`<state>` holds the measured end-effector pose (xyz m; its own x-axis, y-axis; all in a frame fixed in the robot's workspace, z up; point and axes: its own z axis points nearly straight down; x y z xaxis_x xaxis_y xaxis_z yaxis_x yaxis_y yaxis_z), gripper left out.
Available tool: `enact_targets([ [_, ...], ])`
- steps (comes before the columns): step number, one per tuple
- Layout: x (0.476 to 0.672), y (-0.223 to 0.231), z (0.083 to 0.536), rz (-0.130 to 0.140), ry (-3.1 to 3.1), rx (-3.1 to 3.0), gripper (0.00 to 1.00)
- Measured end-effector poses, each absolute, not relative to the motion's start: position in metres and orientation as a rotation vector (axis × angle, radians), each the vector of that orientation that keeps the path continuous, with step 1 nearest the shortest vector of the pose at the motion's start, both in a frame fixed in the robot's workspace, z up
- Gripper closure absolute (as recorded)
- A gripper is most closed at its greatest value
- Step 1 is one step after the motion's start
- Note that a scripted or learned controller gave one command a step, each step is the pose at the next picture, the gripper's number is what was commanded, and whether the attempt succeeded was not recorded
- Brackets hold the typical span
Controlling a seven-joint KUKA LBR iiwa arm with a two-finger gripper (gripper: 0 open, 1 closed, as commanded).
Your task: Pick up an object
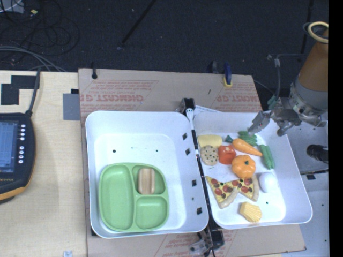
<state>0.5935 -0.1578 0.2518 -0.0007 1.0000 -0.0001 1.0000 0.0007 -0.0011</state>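
1. You see the gripper (271, 121) over the right bin (292, 205), at its far right edge, fingers spread apart with nothing between them.
2. Just below and left of the fingertips lie a carrot (247, 146) and a green vegetable (266, 155) (kind unclear).
3. Further below sit an orange pumpkin (244, 165), a tomato (226, 153) and pizza slices (231, 189).
4. Well to the left, the left bin (136, 130) holds a green tray (133, 198).
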Motion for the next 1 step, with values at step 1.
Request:
enact_targets([
  [1,0.6092,-0.1755,0.1047,0.002,-2.217,-2.218,0.00],
])
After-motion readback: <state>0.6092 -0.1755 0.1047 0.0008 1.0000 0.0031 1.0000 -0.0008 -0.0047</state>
